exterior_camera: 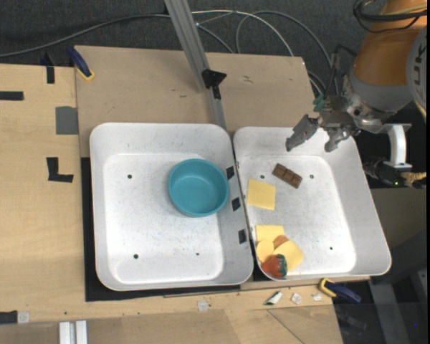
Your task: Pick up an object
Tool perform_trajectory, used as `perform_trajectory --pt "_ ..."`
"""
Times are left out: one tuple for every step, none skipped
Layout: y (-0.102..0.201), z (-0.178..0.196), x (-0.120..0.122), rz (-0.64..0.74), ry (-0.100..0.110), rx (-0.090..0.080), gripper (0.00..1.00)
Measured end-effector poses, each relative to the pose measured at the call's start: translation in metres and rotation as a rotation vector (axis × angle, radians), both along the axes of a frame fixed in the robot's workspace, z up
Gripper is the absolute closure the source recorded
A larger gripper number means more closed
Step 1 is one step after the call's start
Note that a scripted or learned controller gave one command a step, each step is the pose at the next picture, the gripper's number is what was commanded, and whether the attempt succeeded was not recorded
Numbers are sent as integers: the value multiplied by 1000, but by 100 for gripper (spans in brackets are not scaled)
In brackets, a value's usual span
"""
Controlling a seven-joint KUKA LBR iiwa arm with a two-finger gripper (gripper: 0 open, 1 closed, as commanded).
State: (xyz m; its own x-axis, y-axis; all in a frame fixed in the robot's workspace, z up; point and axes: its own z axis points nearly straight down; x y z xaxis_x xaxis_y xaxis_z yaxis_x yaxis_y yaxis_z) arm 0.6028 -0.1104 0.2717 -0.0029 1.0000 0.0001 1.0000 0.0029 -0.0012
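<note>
While the 2 fingers [301, 132] are seen spread apart with nothing between them, the gripper [317, 136] is held above the upper edge of the right bin [358, 213]. Behind it, the grey wrist and the orange band of the arm [387, 56] are seen reaching in from the right. Nearest the fingers, a small brown block [287, 175] is seen lying on the bin floor, just below and left of them. A yellow square piece [261, 194] is placed just beside it, toward the bin's left wall. Lower down, 2 more yellow pieces [277, 244] are stacked together, touching a red round object [274, 265] at the bin's lower left corner. A blue bowl [197, 186] is set upright in the left bin [129, 213]. Both bins are carried by the table [29, 192].
</note>
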Motion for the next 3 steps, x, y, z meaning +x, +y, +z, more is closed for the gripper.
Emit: perform_trajectory --pt "0 0 0 0 0 0 0" --pt "5 -53 9 0 5 0 0" --pt "-5 -106 5 -2 6 -1 0"
